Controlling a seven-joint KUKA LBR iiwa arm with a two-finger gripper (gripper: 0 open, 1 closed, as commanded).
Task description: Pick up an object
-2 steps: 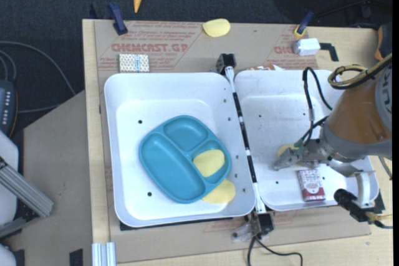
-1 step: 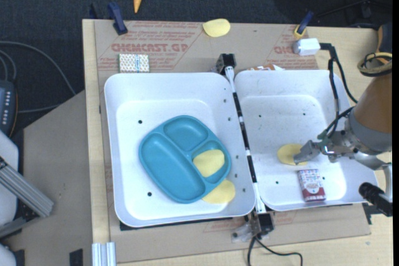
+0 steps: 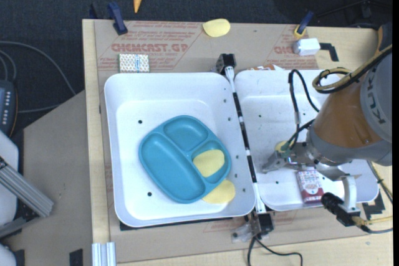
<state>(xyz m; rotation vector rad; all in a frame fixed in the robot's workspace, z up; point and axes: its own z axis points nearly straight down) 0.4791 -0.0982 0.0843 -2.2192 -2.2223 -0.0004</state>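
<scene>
While our eyes travel from the left side, we first meet the desk (image 3: 156, 40), a pale board printed with red lettering, with a small patterned packet (image 3: 134, 62) lying near its back left corner and a blue clamp (image 3: 116, 18) at its back edge. Off the board, on the dark floor, sits a small orange carrot-shaped toy (image 3: 138, 0). Further along the back of the desk we see a flat yellow piece (image 3: 216, 27).

The left bin (image 3: 124, 96) holds a blue divided plate (image 3: 182, 157), set at a slant. One yellow piece (image 3: 209, 162) lies in the plate's right-hand compartment, and another yellow piece (image 3: 219, 192) rests just beside the plate's lower right rim, on the bin floor.

Past the black divider between the bins we come to the right bin (image 3: 262, 103). Here the pincer (image 3: 278, 159) hangs low over the bin's front half, pointing left, and we cannot tell whether it is spread or pressed together, as its tips blur into a grey shape. Just to its right, a red and white packet (image 3: 310, 185) lies on the bin floor, close under the arm (image 3: 349, 128) and not held. A white block (image 3: 307, 46) and a second blue clamp (image 3: 304, 22) sit at the desk's back right.
</scene>
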